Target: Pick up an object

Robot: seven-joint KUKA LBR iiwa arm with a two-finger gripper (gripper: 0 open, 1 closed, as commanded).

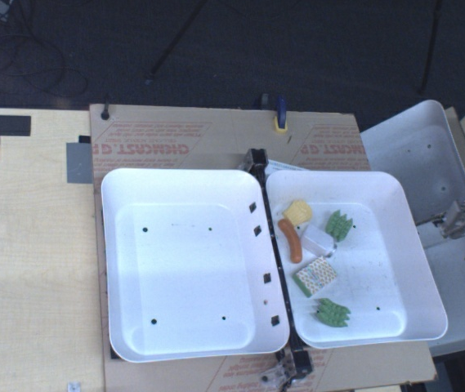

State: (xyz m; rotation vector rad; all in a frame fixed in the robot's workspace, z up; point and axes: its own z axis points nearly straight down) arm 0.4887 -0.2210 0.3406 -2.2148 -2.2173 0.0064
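Translucent block [318, 240] blends into the right bin [395, 194], its edges hard to trace.

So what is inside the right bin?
The right bin holds a yellow piece, an orange sausage, a clear block, a patterned sponge and two green toys. Nothing looks covered.

A pale wooden bench [28, 243] bears a cardboard sheet [216, 141] under two white bins [183, 182] side by side.

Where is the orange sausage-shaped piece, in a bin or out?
In: the orange piece lies flat in the right bin, beside the divider, below the yellow piece.
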